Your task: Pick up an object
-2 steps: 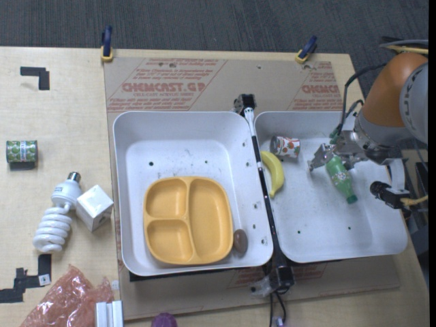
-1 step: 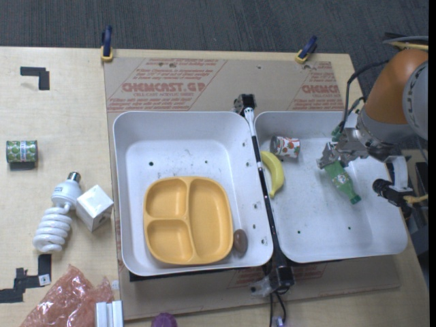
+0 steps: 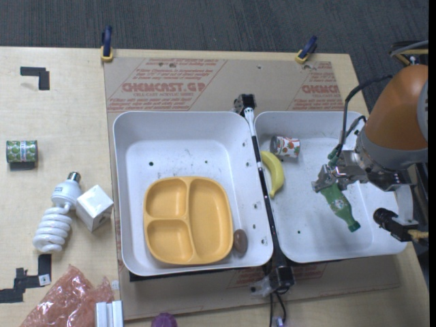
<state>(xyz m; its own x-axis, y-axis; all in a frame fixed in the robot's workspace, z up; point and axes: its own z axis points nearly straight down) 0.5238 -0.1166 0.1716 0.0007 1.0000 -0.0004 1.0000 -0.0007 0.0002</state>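
A pale tabletop (image 3: 54,114) carries a cardboard sheet (image 3: 204,80) and two white bins. Nearest, the yellow divided plate (image 3: 189,220) fills the left bin (image 3: 129,182), a small brown lump (image 3: 240,241) touching its right rim. In the right bin (image 3: 300,244) a green bottle (image 3: 339,206) lies tilted, its upper end at the pincer (image 3: 330,180); whether that is apart or clamped I cannot tell. The bottle looks light, stiff and slick, best taken across its body. Farther, a banana (image 3: 274,171) and a small can (image 3: 286,146).
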